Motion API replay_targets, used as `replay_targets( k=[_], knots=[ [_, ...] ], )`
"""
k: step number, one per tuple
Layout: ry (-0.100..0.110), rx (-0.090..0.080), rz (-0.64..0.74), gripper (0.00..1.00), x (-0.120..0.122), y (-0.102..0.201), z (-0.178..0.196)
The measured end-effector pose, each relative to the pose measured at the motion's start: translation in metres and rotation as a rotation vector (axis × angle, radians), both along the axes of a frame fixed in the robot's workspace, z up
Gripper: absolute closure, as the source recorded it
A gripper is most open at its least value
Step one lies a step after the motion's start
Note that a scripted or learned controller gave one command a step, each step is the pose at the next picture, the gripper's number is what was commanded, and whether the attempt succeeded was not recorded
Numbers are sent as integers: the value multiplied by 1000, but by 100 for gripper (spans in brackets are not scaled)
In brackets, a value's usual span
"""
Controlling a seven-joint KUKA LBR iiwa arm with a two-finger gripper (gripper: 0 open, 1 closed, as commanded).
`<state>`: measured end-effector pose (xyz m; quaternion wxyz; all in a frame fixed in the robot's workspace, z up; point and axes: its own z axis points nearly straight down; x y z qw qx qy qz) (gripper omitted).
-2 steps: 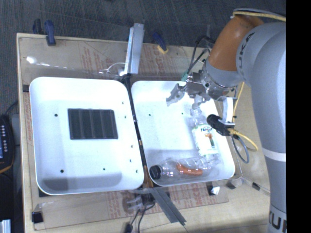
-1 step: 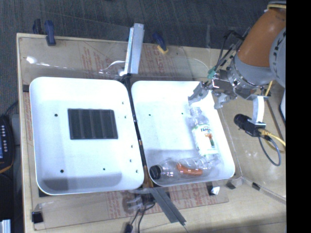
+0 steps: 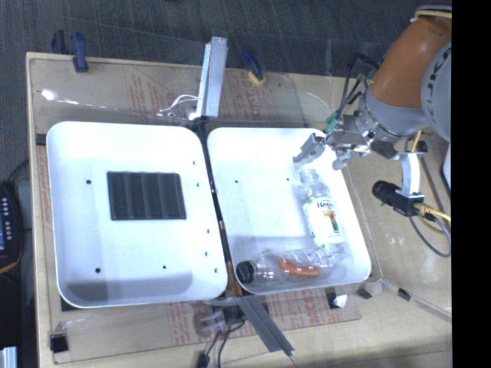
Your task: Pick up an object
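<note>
In the right bin (image 3: 253, 175) a clear plastic bottle (image 3: 321, 209) with a white label lies along the right wall, cap end toward the back. A second clear bottle (image 3: 288, 267) with a black cap and an orange patch lies across the front of that bin. My gripper (image 3: 316, 150) hangs over the bin's back right corner, just above the cap end of the labelled bottle. Nothing shows between its fingers.
The left bin (image 3: 77, 236) holds a flat dark ribbed panel (image 3: 146, 195) near its middle. A metal post (image 3: 211, 79) stands behind the seam between the bins. Blue clamps sit on the bench's back edge.
</note>
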<state>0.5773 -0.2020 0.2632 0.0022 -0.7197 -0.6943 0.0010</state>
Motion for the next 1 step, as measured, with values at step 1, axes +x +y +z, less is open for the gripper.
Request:
replay_targets(
  k=[1],
  knots=[
    [-1,0,170,0,15,-5,-47]
  ],
)
